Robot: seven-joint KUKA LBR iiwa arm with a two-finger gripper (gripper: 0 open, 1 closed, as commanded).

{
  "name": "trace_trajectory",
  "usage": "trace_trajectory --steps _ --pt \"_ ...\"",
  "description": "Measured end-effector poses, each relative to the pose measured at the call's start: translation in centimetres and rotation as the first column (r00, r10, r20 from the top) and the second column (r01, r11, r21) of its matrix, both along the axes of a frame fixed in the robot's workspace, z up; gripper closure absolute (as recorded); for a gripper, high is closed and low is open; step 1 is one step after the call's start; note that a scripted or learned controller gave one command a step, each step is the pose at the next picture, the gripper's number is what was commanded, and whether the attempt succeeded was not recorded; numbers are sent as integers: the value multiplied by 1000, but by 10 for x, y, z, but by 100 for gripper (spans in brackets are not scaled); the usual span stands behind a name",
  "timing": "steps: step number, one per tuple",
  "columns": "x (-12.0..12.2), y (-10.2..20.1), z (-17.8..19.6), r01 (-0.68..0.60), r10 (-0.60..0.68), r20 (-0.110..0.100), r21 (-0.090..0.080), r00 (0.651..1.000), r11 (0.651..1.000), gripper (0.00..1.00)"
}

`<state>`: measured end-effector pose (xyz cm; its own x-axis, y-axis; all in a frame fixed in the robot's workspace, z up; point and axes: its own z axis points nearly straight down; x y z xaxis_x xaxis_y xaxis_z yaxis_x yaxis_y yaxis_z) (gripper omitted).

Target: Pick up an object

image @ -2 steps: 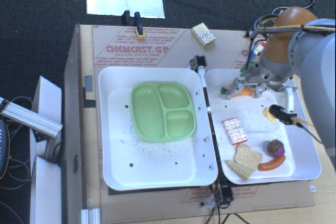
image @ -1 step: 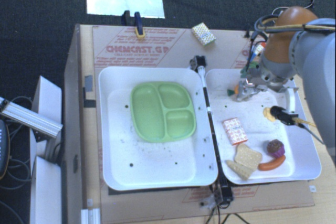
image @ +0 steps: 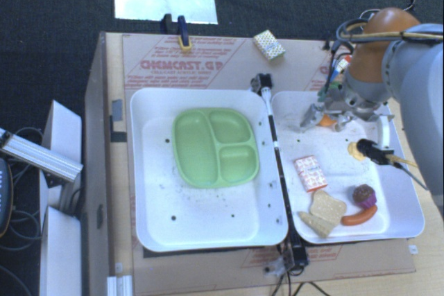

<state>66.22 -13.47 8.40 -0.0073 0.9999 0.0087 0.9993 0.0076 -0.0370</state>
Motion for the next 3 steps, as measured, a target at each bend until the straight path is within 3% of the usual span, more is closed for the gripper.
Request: trace_trajectory --steps 1,2,3 --pt "-1 0 7 -3 3 -8 0 1000 1000 100" --pt "-1 0 7 -3 3 -7 0 1000 1000 0" --pt "-1 -1 13 -6 6 -11 0 1000 1000 100"
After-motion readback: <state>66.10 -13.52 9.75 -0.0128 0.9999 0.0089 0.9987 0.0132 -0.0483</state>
